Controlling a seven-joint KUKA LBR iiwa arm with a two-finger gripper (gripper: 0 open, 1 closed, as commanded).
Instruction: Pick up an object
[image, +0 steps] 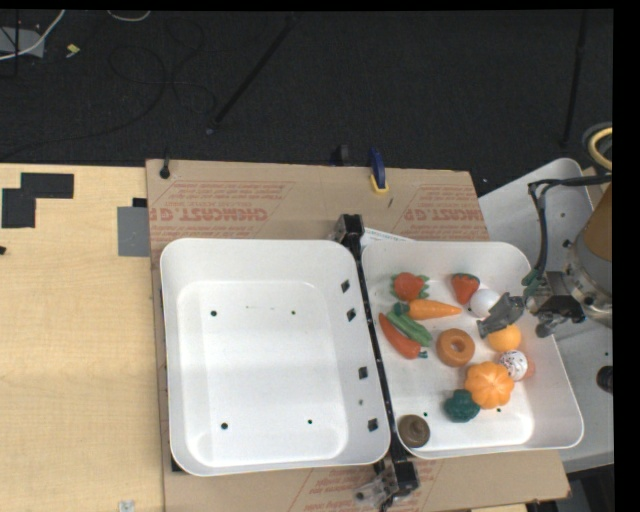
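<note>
The left bin (260, 440) is sitting beside the right bin (550, 430), where toy foods are lying: a red pepper (399, 338), a carrot (434, 310), a doughnut (456, 347), a strawberry (464, 288), a tangerine (489, 384). The claw (503, 312) is hanging low at the bin's right side, just above a small orange ball (505, 338) and beside a white egg (483, 301); whether it is gripping anything, I cannot tell.

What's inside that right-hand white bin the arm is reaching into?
The right bin holds toy food: carrot, strawberry, doughnut, orange pumpkin, broccoli. The gripper covers whatever lies beneath it.
</note>
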